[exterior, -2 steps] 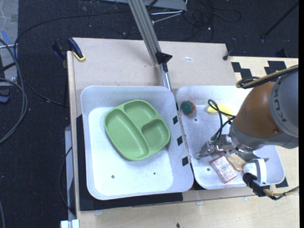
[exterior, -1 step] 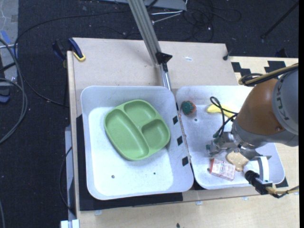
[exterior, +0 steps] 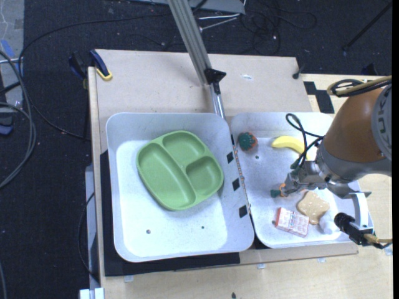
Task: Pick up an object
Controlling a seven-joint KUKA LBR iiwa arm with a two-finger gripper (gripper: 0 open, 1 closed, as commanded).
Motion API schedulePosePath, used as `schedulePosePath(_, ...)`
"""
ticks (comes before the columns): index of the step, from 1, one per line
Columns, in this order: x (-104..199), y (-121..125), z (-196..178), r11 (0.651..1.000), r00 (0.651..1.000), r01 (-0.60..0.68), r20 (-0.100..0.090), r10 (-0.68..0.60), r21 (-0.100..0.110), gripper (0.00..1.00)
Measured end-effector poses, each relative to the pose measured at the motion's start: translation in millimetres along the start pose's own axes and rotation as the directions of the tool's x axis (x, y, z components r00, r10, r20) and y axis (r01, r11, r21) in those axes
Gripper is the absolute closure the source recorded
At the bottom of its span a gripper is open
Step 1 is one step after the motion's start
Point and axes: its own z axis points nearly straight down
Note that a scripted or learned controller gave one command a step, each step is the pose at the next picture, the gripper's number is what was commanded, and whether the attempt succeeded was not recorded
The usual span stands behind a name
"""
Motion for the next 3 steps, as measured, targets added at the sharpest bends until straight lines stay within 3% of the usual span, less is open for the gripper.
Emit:
schedulePosePath(1,0,2,-53,1.0,1.0,0.001,0.0,-0.001,-0.001,1.0)
schedulePosePath(3,96,46,-71,1.0,1.0,0.006,-0.003,-0.006,0.001,1.0)
